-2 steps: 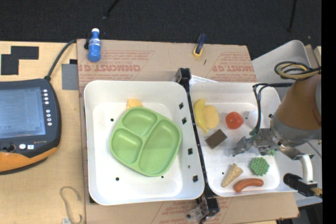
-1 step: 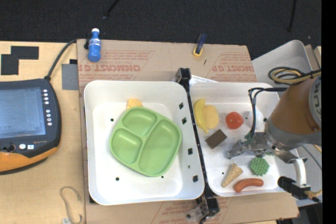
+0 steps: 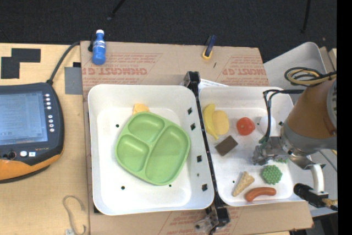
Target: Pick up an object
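Observation:
The right bin holds a yellow banana-like piece, a red tomato, a dark brown block, a tan cone, a red sausage and a green broccoli-like ball. My gripper hangs low over the right side of this bin, just above and left of the green ball and right of the brown block. I see nothing held in it.
The left bin carries a green divided plate with a small orange piece behind it. A tablet controller lies far left. A blue bottle and a blue-yellow clamp sit on the cardboard behind the bins.

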Controlling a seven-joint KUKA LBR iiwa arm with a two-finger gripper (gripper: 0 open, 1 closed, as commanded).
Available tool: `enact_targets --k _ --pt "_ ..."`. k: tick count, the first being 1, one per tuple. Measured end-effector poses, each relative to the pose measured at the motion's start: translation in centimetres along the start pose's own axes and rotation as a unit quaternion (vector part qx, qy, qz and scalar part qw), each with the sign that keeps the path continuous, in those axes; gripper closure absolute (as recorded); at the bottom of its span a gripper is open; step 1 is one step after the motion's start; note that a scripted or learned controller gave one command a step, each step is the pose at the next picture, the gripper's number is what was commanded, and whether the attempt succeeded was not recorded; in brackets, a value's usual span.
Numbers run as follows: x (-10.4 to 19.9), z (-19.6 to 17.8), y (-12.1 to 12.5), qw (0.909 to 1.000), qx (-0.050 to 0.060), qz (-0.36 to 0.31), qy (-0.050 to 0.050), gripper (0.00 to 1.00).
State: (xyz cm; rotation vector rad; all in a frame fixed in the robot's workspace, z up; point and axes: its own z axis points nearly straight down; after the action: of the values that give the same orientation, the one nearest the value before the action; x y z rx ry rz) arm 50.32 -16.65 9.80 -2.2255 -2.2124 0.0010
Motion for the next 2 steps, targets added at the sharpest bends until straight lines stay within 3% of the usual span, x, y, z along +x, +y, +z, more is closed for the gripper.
enact_targets --k 2 --pt "0.2 -10.0 0.4 1.0000 -0.003 -0.003 -0.001 1.00"
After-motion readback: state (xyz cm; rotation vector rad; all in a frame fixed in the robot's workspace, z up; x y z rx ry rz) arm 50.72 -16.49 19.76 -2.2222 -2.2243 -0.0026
